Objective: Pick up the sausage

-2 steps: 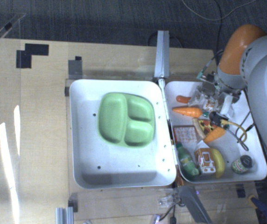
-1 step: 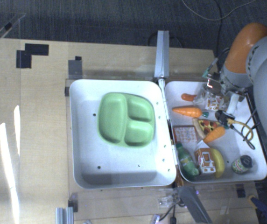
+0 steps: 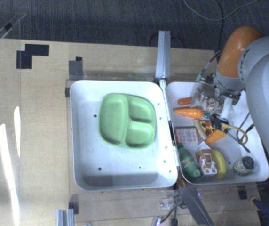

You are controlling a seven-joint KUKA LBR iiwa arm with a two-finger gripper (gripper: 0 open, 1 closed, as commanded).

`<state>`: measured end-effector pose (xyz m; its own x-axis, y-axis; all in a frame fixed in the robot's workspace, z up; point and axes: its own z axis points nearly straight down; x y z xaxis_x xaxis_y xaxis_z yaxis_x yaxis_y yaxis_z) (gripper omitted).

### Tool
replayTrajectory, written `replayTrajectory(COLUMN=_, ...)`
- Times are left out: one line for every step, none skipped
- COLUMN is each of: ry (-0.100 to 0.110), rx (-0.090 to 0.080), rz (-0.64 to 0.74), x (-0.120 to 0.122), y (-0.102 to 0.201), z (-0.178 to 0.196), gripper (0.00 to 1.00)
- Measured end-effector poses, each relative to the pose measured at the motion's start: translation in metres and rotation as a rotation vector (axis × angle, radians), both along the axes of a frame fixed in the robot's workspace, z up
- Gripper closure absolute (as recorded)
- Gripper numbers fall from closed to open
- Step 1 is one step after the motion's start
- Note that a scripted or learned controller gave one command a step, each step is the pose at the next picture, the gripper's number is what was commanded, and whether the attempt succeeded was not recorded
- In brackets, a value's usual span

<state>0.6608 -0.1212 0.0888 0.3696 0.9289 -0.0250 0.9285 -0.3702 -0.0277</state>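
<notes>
Pale wooden bench under a strip of dark carpet along the top of the frame, bearing two white bins side by side.

Camera view, left half: left bin (image 3: pixel 78 140) holding a green divided plate (image 3: pixel 127 120).

Camera view, right half: right bin (image 3: pixel 261 173) crowded. Sausage (image 3: pixel 185 100) lying in its upper left corner, close to the divider wall, just above a carrot (image 3: pixel 189 112) and apparently apart from it by a thin gap. Short, stubby, reddish-orange, rounded at the ends, lying roughly level across the frame; likely smooth and prone to rolling.

Gripper (image 3: pixel 209 100) hanging just right of the sausage amid cables, beneath the orange band of the arm (image 3: pixel 261 74). Whether the claw stands apart or together: cannot tell, too cluttered and blurred. No sign of the sausage in its hold.

Lower in the bin: a red printed card (image 3: pixel 186 135), a green bottle (image 3: pixel 187 161), a banana (image 3: pixel 220 164), a dark can (image 3: pixel 244 165).

For a good grasp, probably: shift toward frame left to centre over the sausage, close across its short width, descend straight, keep clear of the carrot and the bin wall, then lift slowly to guard against slipping.
</notes>
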Motion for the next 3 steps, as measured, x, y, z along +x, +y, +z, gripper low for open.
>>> replayTrajectory(ry=-0.034, rx=0.016, rz=0.168, x=0.003, y=-0.026, z=0.036, gripper=0.00)
replayTrajectory(ry=-0.034, rx=0.021, rz=0.144, x=-0.004, y=-0.037, z=0.012, gripper=0.00)
replayTrajectory(ry=-0.021, rx=0.002, rz=0.179, x=0.006, y=-0.011, z=0.012, gripper=0.00)
